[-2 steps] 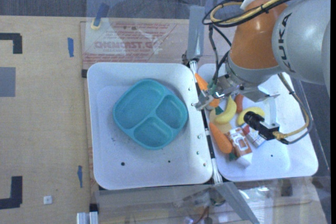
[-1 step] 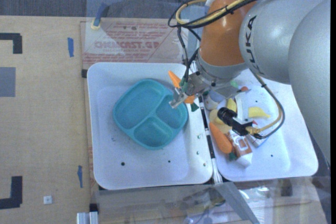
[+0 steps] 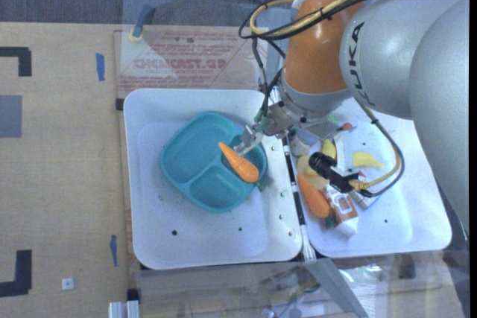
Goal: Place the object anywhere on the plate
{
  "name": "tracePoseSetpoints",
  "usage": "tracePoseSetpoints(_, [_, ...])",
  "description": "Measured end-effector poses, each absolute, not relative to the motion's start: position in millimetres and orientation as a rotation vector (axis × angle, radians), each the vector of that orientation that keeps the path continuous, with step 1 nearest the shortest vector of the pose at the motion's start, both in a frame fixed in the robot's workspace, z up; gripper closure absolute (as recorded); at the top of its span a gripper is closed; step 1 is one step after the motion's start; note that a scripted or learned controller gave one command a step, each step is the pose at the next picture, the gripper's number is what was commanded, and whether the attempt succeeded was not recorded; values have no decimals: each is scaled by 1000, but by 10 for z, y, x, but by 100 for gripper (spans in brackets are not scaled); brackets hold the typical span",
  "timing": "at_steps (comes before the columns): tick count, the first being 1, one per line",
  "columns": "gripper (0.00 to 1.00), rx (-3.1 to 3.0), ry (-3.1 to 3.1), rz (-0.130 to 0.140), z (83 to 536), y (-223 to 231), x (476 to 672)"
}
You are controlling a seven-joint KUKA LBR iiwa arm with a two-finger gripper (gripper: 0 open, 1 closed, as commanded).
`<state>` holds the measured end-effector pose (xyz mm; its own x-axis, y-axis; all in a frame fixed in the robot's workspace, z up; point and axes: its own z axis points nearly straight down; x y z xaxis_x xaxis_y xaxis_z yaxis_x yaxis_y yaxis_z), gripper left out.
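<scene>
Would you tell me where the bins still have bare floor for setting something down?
Left bin: bare floor left of and below the teal plate. Right bin: crowded near the divider, with bare floor toward its lower right corner.

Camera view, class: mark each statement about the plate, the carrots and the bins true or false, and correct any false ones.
1. The teal plate lies in the left bin. True.
2. An orange carrot rests on the plate, near its right edge. True.
3. The plate is a flat round disc with no divisions. False: it has separate compartments.
4. The right bin holds a second carrot among other items. True.
5. The gripper is over the far left corner of the left bin. False: it is by the plate's right edge, just above the carrot on the plate.
6. The carrot on the plate is green. False: it is orange.
</scene>
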<state>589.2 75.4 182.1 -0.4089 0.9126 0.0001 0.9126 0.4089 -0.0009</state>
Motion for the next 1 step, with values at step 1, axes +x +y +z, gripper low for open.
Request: tracePoseSetpoints(1, [0, -2251, -2191, 5, 1818, 450, 6258])
